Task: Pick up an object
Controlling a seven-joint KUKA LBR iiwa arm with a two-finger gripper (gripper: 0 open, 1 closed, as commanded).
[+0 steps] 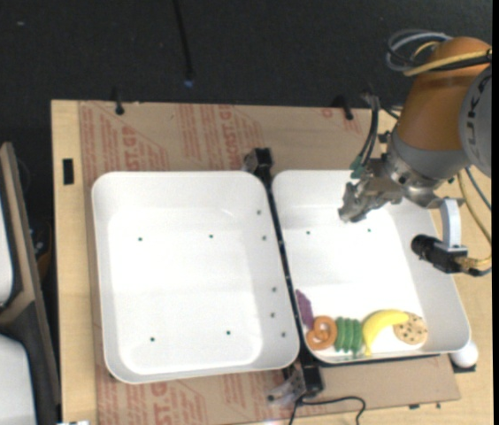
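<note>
A dark floor surrounds the pale wooden bench [72, 264], whose top is lined with printed brown cardboard under two shallow white plastic bins. Your grey two-finger gripper [354, 209] hangs over the far part of the right-hand white bin [356, 264], close to that bin's far edge; from this slanted view you cannot tell how far it is open, and nothing can be seen in its hold. The left-hand white bin [188, 273] has nothing for you.

Everything you could pick lies in a row along the right bin's near edge: a small purple piece [304, 305] by the near left corner, an orange ring-shaped toy [322, 332], a green ribbed toy [349, 335], a yellow banana-shaped toy [384, 323] and a speckled tan cookie-shaped toy [410, 330]. So your targets sit well apart from the gripper, straight toward the near edge. The banana's long axis runs roughly along that edge, so likely you would grip across it.
</note>
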